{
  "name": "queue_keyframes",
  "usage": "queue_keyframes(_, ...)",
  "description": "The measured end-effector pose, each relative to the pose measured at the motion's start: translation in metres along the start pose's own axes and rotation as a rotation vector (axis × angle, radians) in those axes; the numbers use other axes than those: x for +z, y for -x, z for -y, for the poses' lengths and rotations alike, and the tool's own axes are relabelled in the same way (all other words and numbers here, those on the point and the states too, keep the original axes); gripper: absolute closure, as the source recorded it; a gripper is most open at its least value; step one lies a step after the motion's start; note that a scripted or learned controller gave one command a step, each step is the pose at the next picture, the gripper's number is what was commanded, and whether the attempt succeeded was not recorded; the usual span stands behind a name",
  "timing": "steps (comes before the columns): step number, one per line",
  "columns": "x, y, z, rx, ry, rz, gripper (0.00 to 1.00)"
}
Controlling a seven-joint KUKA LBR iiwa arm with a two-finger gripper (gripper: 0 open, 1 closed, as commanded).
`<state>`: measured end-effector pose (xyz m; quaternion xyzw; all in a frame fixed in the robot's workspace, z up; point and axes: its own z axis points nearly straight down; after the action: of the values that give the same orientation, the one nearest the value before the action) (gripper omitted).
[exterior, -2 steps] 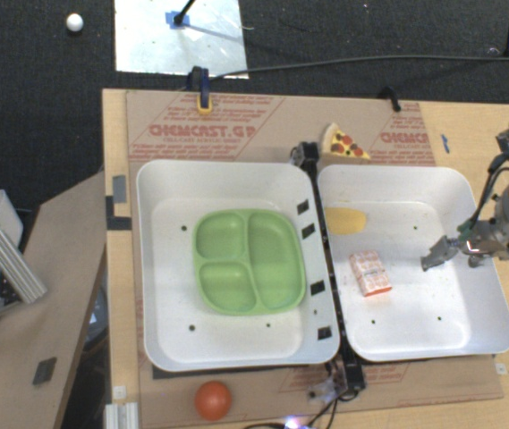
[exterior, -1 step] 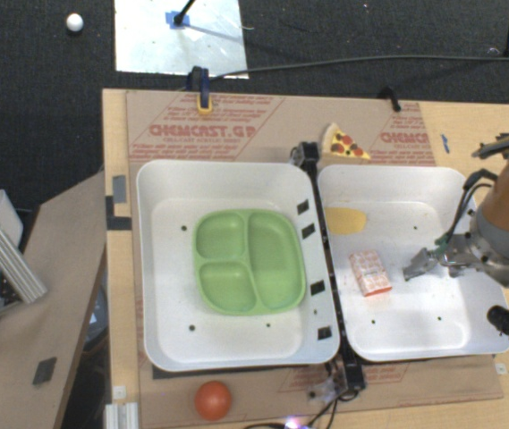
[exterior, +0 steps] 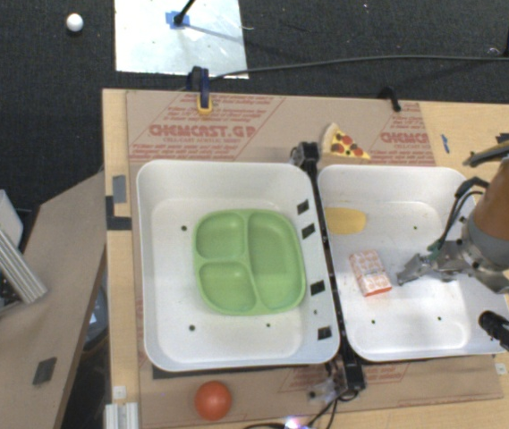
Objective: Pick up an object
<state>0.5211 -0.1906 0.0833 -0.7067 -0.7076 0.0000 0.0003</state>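
Green tray [exterior: 250, 262]; perhaps orange ball [exterior: 213, 399].

One fixed camera looks down at a slant from above the bench [exterior: 263, 123], far enough off to take in both white bins: the left bin [exterior: 160, 266] at frame centre, the right bin [exterior: 415, 329] toward the right edge, dark floor along the top.

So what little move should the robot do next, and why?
Probably slide its hand a little toward the pink and white packet in the right bin. The hand sits low just beside the packet, with a small gap between them, and nothing is in it yet.
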Motion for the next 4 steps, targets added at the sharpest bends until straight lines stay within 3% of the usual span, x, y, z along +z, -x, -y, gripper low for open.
queue_keyframes(1, -0.012, 0.0, -0.001, -0.001, 0.003, 0.001, 1.0)
queue_keyframes(3, -0.135, 0.014, -0.008, -0.003, 0.009, 0.004, 1.0)
queue_keyframes(4, -0.176, 0.014, -0.01, -0.004, 0.006, 0.003, 1.0)
